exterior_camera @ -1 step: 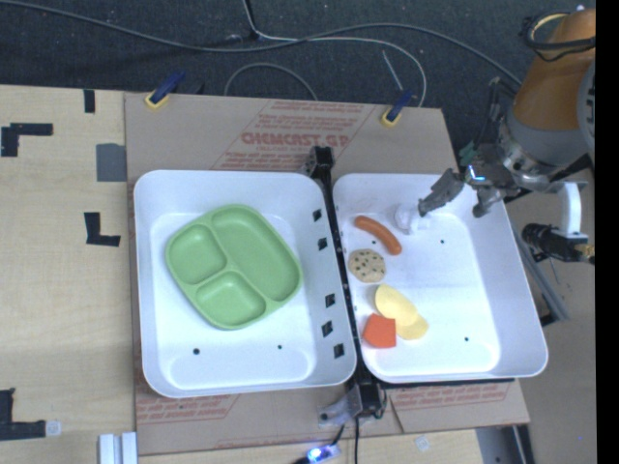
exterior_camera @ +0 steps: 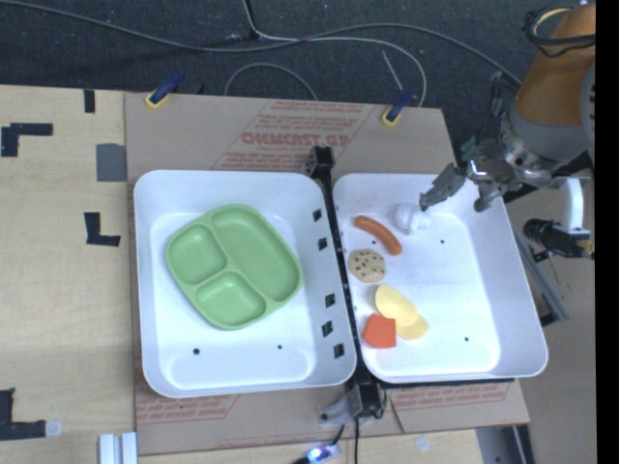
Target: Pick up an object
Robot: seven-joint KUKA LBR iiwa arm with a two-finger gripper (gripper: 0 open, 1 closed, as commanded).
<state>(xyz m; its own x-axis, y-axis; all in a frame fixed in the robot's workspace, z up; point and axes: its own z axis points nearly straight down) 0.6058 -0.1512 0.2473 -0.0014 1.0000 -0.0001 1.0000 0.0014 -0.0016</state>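
While the arm reaches in from 3 o'clock, its hand hangs over the top edge of the right bin with both fingers spread and nothing between them.

Part of the arm is cut off at the picture's edge. One finger points at a small white thing at 10 o'clock in that bin; it is pale on white and hard to make out. Just beside it lies a toy sausage. Below that sit a cookie, a yellow piece and an orange block, close together. At 9 o'clock, the left bin holds a green tray. Cables run behind the tabletop.
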